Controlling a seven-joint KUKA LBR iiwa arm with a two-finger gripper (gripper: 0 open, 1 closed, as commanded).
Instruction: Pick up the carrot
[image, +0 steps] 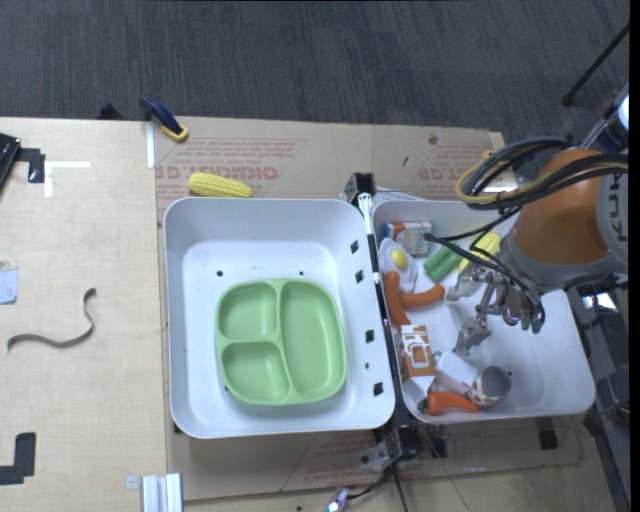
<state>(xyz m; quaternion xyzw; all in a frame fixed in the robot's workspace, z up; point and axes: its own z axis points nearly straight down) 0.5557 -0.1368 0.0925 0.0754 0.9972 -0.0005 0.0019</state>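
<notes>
Carrot (452, 403) lies just below the gripper (470, 338), untouched. Gripper state: cannot tell. Approach step; next, descend onto the carrot.

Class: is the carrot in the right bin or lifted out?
In: the carrot lies on the right bin's floor near its front wall.
</notes>
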